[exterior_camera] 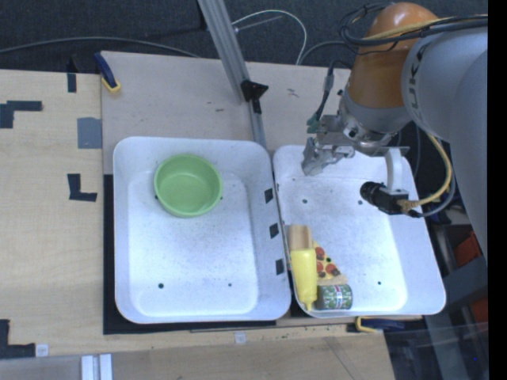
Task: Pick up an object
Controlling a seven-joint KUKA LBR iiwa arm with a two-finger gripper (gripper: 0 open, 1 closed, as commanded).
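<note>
arm (pixel 412 70): reaching in over right bin (pixel 396 291) | pincer (pixel 315 161): near bin's far-left corner, pointing down | fingers: cannot tell

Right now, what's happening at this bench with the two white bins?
A grey robot arm with an orange band reaches in from the right, its pincer hanging over the far edge of the right bin, with nothing seen between its fingers. At that bin's near left corner lies a small cluster: a yellow bottle, a green can and a flat packet pressed together. The left bin holds a green bowl, upright. Nothing has been picked up yet.
</note>
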